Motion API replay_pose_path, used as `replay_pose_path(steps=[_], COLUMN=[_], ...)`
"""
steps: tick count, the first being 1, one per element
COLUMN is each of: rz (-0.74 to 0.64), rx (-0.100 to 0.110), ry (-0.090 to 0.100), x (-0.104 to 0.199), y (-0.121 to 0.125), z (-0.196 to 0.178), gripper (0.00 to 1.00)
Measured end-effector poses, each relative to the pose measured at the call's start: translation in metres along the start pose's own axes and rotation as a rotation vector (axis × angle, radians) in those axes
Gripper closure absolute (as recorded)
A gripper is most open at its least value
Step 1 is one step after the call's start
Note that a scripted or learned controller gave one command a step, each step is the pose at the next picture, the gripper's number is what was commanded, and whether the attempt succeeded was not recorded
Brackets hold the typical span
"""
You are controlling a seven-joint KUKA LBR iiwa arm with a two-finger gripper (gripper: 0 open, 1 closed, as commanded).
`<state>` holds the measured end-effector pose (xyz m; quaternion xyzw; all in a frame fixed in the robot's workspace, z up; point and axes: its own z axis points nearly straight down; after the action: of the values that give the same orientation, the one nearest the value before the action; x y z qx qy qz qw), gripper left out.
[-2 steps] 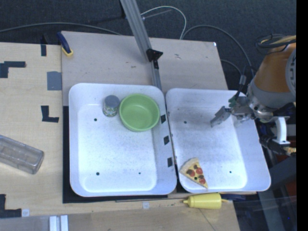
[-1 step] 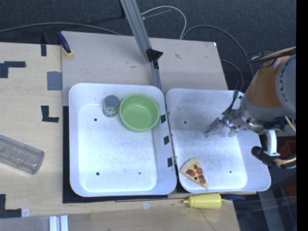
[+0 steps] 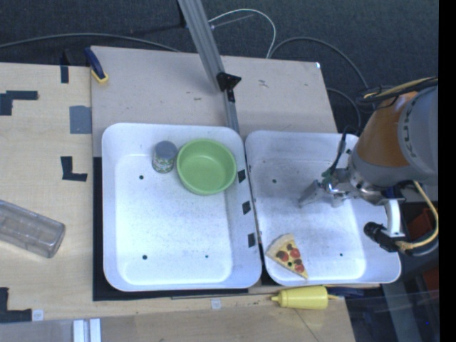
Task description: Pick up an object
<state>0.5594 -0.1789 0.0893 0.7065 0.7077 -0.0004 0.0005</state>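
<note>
One pizza slice (image 3: 287, 254) lies at the near-left corner of the right bin (image 3: 370, 271), well apart from my claw (image 3: 314, 193). Claw sits over mid-bin, fingers spread, gripping nothing. Left bin (image 3: 171, 262) holds a green bowl (image 3: 206, 166) with a small can (image 3: 164, 157) just beside it. Yellow bottle (image 3: 303, 298) lies on the tabletop (image 3: 157, 84) below the right bin.

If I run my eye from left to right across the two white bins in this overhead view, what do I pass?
Small grey can → green bowl → toy pizza slice → gripper on the grey and orange arm.
</note>
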Motion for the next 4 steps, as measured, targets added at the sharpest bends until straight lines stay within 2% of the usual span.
replay_pose_path(steps=[1, 3, 4], rz=[-0.001, -0.001, -0.001], rx=[0.0, -0.003, -0.006], ry=[0.001, 0.0, -0.001], x=[0.001, 0.004, 0.007], y=[0.0, 0.005, 0.007], z=[-0.01, -0.099, -0.163], gripper=[1.0, 1.0, 1.0])
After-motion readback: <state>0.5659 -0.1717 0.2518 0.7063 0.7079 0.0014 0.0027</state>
